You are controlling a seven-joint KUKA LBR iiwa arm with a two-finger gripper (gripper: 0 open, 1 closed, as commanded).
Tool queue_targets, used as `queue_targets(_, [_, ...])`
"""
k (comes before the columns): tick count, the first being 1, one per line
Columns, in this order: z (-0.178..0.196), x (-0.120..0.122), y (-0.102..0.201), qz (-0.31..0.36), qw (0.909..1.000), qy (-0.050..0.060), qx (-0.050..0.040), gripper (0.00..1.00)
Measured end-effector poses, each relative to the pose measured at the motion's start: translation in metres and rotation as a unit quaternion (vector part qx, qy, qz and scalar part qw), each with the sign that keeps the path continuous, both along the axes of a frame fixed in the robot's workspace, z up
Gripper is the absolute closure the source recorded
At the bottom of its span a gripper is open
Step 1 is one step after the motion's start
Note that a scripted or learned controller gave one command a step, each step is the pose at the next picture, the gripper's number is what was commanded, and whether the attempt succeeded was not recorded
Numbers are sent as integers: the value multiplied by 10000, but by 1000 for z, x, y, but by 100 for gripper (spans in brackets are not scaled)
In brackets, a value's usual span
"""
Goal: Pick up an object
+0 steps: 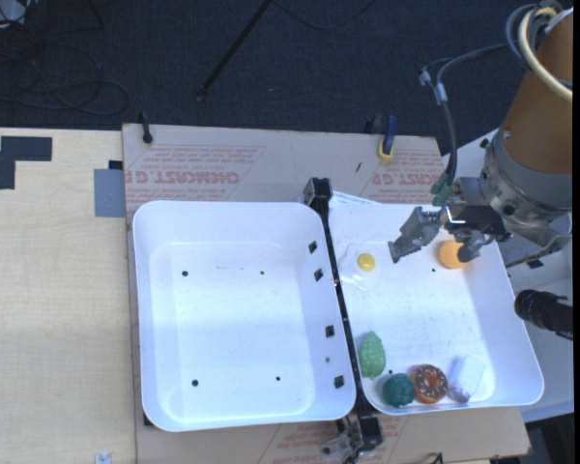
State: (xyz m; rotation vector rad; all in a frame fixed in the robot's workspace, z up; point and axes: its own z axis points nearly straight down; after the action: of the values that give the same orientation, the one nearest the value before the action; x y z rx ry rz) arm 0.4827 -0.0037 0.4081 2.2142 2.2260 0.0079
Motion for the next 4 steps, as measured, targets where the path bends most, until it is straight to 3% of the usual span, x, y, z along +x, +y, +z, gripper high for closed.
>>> queue_targets(1, [-184,-10,11,-29,9999,120,-11,0])
queue_targets(2, [-34,43,67,12,10000,-53,4,0])
queue_targets(3, [30,-9,102,3,10000,11,0,0])
queue_targets(4, [24,100,-135,-91,9999,31,-50,0])
